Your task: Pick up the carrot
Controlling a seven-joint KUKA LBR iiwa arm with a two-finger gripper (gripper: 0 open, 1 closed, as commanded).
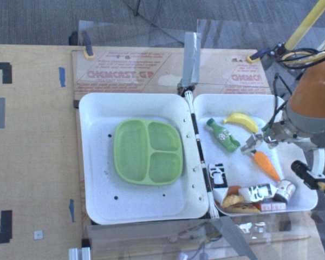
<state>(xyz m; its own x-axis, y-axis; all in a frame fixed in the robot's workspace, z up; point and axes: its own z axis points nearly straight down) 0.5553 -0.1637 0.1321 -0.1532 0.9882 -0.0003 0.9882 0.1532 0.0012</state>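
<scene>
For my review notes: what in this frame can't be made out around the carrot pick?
- Claw, camera view: too small and blurred to tell open or shut, or whether it touches the carrot.
- Small items in the right bin's near corner: crowded and overlapping, labels unreadable.

Arm (314,99) cut off by the right edge; end effector (255,142) fingers too small to tell; items heaped at the right bin's (303,202) near corner indistinct
</scene>
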